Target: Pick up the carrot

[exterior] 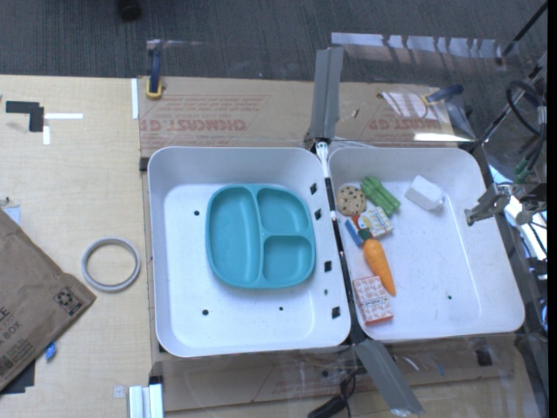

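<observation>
Camera view, looking down on both bins: the carrot [379,266] lies flat in the right bin [452,277], close to the wall shared with the left bin [178,233]. Its long axis runs up-left to down-right, with the thin end nearer the front.

Positions relative to the carrot:
- Small packet [376,223]: touching or just beside the thick end, on the far side.
- Blue piece [352,232]: just beside the thick end, toward the shared wall.
- Cookie [351,199] and green vegetable [380,195]: farther back, beyond the packet.
- Printed box [372,300]: just beside the thin end, on the front side.
- White block [425,192]: well apart, toward the back right.
- Teal plate [261,236]: in the left bin, across the wall.

The gripper [487,205] sits at the right bin's right rim, well apart from the carrot and holding nothing. Whether its fingers are spread or pressed together cannot be told at this size.

Recommended procedure, as a judgement:
1. Bring the gripper above the carrot's middle, where the box and packet are least in the way.
2. Turn the wrist so the fingers close across the carrot's width, not along its length.
3. Descend with fingers wide. The side toward the shared wall is tight, so favour a slight offset toward the open floor.
4. Close, then lift straight up. The tapered body may slip toward the thin end, so grip at or just above mid-length.
</observation>
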Available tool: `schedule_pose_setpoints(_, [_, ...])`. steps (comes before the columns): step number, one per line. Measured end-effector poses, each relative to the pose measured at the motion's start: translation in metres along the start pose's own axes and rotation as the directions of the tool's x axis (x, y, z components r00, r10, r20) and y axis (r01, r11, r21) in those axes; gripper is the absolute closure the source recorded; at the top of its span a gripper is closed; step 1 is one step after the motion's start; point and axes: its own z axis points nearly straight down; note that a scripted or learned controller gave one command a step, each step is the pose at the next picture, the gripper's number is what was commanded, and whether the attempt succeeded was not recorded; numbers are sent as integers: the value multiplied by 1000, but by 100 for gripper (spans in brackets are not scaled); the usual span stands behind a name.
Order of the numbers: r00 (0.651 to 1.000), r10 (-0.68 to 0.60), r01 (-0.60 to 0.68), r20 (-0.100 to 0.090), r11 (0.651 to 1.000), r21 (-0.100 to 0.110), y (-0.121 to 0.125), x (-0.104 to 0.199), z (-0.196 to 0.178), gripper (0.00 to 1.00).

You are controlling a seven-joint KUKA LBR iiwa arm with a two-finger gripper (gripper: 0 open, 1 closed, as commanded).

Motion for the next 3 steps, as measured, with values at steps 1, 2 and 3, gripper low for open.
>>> schedule_pose_setpoints(1, [993, -121, 121, -1, 993, 0, -2, 41, 120, 0])
schedule_pose_setpoints(2, [968, -250, 250, -3, 968, -6, 34, 73, 176, 0])
schedule_pose_setpoints(3, [995, -102, 102, -1, 995, 0, 28, 87, 199, 0])
